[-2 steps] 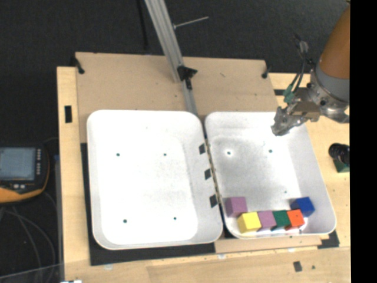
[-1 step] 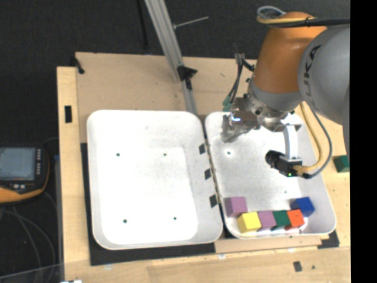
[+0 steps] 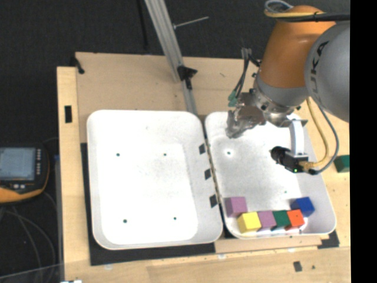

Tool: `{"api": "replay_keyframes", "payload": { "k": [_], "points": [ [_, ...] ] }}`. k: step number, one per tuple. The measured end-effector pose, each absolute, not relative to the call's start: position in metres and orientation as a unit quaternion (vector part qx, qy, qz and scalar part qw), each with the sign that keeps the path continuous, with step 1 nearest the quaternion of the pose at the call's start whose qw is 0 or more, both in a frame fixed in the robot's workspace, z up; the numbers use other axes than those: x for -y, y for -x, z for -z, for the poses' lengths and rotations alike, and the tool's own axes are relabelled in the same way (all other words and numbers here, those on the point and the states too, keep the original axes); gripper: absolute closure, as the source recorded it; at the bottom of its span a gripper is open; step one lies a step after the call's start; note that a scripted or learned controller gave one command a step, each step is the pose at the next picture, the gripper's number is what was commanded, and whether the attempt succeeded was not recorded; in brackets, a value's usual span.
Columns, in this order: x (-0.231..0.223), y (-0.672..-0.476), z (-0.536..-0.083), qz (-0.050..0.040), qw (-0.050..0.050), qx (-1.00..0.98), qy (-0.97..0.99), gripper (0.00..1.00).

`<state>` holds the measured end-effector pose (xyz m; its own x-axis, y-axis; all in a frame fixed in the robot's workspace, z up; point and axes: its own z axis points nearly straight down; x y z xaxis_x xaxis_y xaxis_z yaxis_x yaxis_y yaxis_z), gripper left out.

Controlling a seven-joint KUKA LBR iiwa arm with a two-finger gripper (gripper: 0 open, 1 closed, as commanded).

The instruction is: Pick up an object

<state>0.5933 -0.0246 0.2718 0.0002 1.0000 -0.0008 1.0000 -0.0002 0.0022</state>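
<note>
The arm [image 3: 306,52] is cut off at the 3 o'clock edge. The gripper [image 3: 237,124] is blurred; finger spacing cannot be determined. The green block [image 3: 281,219] is partly hidden behind the orange block [image 3: 295,218]. Wrist hardware covers part of the right bin [image 3: 259,175] toward 12 o'clock.

Left bin [image 3: 147,175]: white plastic, matt, faintly speckled. Right bin [image 3: 265,170]: same white plastic, smooth. Bench [image 3: 129,81]: pale wood board, matt. Arm [image 3: 294,46]: glossy orange band, smooth grey casing. Blocks [image 3: 268,217]: solid-coloured, smooth, matt. Slanted pole [image 3: 168,37]: dull metal.
</note>
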Motion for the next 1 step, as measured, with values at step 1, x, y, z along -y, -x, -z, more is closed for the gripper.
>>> {"api": "replay_keyframes", "payload": {
  "k": [1],
  "points": [
    [-0.0482, -0.6121, -0.2991, -0.0023, 0.001, -0.710, -0.704, 1.00]
  ]
}}
